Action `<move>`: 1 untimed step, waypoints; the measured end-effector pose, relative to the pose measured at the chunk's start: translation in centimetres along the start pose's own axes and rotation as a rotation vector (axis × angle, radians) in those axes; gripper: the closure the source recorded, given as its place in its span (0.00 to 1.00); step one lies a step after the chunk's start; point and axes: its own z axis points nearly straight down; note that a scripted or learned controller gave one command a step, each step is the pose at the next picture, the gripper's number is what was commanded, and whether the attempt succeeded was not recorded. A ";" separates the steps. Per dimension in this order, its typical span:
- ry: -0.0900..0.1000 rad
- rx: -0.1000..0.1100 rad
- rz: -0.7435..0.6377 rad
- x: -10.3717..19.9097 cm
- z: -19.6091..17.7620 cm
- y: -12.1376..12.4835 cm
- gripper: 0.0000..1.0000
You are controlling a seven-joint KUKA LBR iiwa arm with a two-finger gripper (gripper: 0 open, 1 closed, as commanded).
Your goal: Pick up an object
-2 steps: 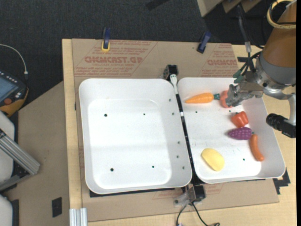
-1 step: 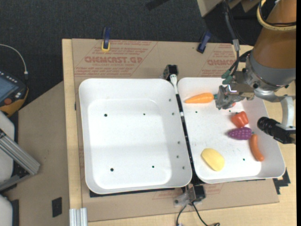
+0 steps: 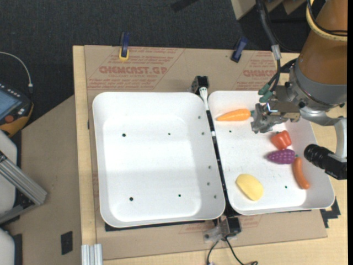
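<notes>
The right bin [image 3: 237, 159] holds an orange carrot [image 3: 233, 115] at its far edge, a red pepper [image 3: 281, 139], a purple grape bunch [image 3: 282, 157], an orange sausage-shaped piece [image 3: 301, 174] and a yellow lemon-like piece [image 3: 250, 187]. My gripper [image 3: 261, 123] hangs over the far part of this bin, just right of the carrot's thick end and up-left of the red pepper. Nothing shows between its tips, and the wrist body hides how they stand.
The left bin [image 3: 110, 120] lies beside the right one on a cardboard sheet [image 3: 83, 81]. Clamps [image 3: 124, 47] sit at the cardboard's far edge. The arm's orange band [image 3: 328, 43] and cables fill the upper right. A black fixture [image 3: 325, 160] juts in over the right bin's right rim.
</notes>
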 end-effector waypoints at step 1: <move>-0.004 -0.003 0.011 -6.1 -4.9 -0.8 1.00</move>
